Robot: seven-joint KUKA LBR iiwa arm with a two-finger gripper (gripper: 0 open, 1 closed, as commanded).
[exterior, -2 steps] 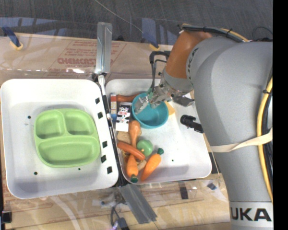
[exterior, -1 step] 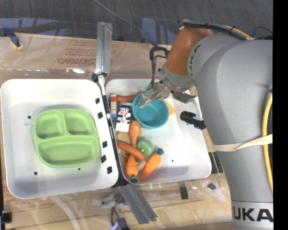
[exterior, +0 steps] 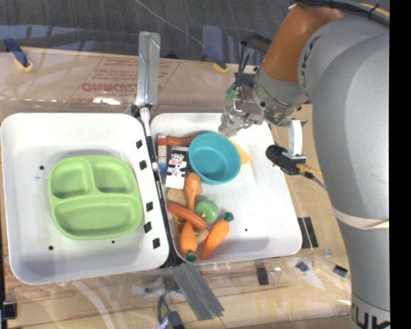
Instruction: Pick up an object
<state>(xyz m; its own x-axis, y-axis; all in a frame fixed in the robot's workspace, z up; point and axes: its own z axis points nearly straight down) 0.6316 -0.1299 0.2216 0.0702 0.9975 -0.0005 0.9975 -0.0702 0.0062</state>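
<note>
Bowl [exterior: 214,157], teal, right bin [exterior: 277,204] | claw [exterior: 231,124] above rim | grip: cannot tell

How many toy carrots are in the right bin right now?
2, both near the bin's front-left corner: one carrot lies tilted on the pile's right side, the other carrot stands beside it on the left. More may be hidden in the pile.

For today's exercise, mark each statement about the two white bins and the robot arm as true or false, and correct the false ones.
1. The green divided plate lies in the left bin. True.
2. The blue bowl lies in the left bin. False: it is in the right bin.
3. The claw hangs near the right bin's far edge. True.
4. The carrots lie on the green plate. False: they lie in the right bin's near left corner.
</note>
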